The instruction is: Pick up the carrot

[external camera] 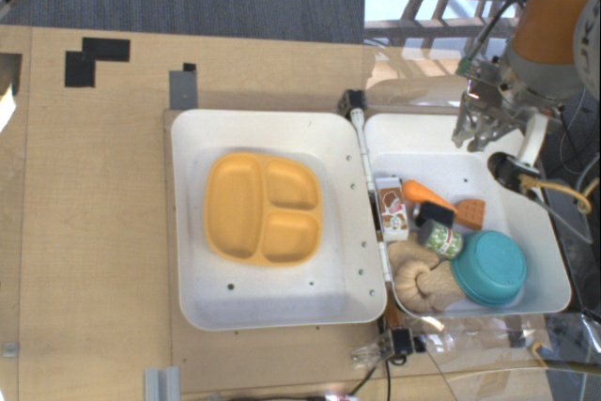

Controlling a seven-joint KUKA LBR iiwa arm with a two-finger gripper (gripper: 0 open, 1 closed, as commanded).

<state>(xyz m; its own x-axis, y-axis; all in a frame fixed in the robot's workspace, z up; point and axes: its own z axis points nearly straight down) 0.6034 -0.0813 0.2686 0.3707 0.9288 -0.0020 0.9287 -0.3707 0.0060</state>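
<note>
**Orange-banded arm with a metal-fingered gripper**

The arm shows a broad, rounded orange band (pixel 556 0) beside a pale grey shell section at the frame's edge. Below it sits a grey metallic wrist block, from which the slim silvery two-finger gripper (pixel 477 138) extends. Thin dark cables (pixel 488 23) loop along the wrist.

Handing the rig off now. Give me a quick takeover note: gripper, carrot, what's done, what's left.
Gripper: hangs over the back of the right bin, with nothing seen in it.
Carrot: lies in the right bin, next to the small box, with the teal bowl and the beige plush toy nearer the front.
Left bin: holds the yellow divided plate.
Done: nothing yet, the carrot is not picked up.
Left: move over the carrot, descend, grasp, lift.
</note>
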